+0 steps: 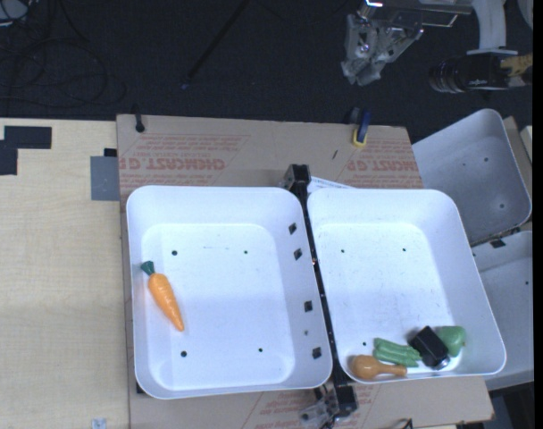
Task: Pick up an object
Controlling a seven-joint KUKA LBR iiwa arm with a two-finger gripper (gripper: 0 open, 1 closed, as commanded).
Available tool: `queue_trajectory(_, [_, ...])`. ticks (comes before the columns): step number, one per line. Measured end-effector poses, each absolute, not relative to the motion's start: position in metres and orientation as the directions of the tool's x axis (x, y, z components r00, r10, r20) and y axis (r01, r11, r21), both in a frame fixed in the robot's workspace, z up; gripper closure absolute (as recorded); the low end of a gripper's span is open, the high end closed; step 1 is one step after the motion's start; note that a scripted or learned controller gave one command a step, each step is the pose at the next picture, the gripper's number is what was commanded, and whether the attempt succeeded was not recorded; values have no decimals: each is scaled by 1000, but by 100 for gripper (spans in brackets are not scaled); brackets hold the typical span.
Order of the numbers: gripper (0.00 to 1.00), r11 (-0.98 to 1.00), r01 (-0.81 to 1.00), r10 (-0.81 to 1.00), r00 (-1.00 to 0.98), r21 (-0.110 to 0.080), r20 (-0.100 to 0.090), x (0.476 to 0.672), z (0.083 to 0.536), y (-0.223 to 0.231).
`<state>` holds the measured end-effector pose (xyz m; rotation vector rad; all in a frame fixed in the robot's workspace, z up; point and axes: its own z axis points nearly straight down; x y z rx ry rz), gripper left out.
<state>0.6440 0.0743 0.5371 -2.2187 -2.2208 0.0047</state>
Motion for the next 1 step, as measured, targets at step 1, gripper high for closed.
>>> queue_trajectory(1, [100,1,1000,1000,-1,-3,-1,644,537,90])
